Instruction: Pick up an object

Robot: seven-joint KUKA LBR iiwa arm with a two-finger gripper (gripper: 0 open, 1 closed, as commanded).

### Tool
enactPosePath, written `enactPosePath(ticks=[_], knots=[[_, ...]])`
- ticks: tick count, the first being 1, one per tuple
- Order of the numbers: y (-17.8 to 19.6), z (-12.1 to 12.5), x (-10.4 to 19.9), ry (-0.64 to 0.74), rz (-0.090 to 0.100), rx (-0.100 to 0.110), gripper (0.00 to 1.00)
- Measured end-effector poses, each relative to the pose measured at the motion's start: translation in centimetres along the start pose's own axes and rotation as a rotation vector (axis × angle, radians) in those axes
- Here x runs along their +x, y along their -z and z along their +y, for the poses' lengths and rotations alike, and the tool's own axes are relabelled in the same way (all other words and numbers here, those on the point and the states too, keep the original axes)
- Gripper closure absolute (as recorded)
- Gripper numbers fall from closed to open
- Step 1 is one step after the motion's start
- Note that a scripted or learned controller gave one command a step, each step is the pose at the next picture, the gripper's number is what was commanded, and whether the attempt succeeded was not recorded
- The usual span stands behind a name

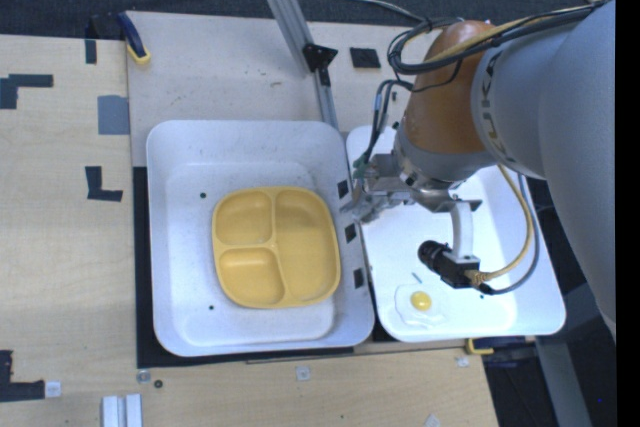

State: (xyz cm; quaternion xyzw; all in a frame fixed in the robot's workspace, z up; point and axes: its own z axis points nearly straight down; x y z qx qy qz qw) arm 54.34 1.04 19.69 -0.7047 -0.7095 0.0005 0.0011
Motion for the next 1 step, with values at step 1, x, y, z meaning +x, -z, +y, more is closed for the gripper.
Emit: enactPosePath(ticks=[1], knots=[[-0.09, 0.94, 5.16, -0.001, 0.0, 0.0, 1.0]])
